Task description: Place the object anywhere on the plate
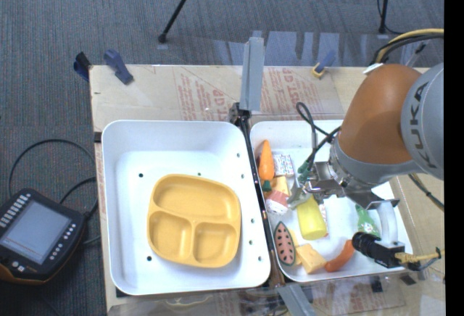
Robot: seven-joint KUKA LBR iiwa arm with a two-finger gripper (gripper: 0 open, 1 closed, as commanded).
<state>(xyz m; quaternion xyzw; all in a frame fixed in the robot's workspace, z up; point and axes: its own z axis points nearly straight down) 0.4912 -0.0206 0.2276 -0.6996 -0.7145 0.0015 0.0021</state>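
A yellow plate with three compartments lies in the left white bin. My gripper hangs over the middle of the right bin, just above a pale yellow block. The block's top end meets the gripper's underside, and whether it is gripped is hidden. An orange carrot lies by the bin's left wall, to the left of the gripper.
The right bin also holds a watermelon slice, a cheese wedge, an orange-red pepper, a green piece and small packets. The divider between the bins runs just left of the carrot.
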